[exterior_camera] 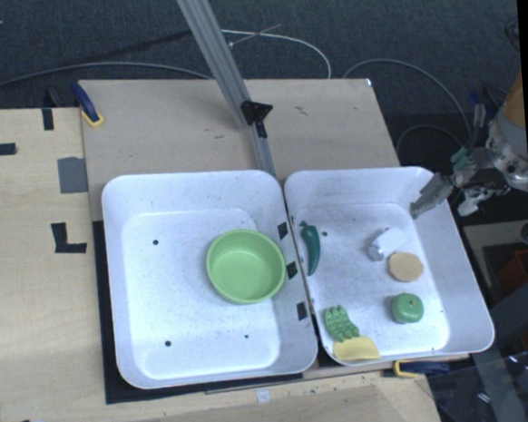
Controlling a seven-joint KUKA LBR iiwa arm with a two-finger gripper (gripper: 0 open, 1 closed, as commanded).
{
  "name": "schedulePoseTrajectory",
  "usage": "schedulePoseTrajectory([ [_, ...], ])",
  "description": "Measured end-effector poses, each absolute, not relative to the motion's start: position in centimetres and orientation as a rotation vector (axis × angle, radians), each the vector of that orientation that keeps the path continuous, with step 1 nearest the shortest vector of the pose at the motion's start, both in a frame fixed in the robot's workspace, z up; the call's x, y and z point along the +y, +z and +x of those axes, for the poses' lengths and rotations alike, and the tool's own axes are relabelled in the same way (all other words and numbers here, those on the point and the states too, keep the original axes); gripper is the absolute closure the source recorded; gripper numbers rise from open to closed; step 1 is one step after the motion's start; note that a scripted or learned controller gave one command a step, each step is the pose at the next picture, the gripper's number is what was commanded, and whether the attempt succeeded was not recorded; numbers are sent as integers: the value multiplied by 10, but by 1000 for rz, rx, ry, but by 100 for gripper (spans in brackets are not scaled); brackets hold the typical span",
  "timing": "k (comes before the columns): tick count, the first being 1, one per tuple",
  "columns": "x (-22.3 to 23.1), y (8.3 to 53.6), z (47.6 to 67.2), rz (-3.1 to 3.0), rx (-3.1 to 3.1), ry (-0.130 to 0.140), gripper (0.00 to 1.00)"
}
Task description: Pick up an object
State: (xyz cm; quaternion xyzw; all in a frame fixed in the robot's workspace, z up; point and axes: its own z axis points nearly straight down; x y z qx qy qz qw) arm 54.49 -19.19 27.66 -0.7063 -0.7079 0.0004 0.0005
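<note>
The right bin (353, 182) holds several small objects: a dark green pepper (309, 246) by its left wall, a small grey-white piece (382, 243), a tan round disc (405, 266), a green round object (406, 308), a green ridged piece (338, 321) and a yellow wedge (357, 348) at the front rim. My gripper (447, 202) hangs over the right bin's far right rim, up and to the right of the grey-white piece. Its two fingers stand apart, open, with nothing between them.
A light green bowl (246, 266) sits in the left bin (154, 205), near the wall shared with the right bin. A grey pole (220, 54) slants down from the top to the bins' back edge. Cables lie on the dark floor behind.
</note>
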Motion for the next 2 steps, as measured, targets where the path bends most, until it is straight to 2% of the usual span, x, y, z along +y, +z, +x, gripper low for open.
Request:
schedulePoseTrajectory([
  [1, -192, 277, 545, -2219, -2223, 1, 0],
  [2, -191, 233, 547, -2217, -2220, 6, 0],
])
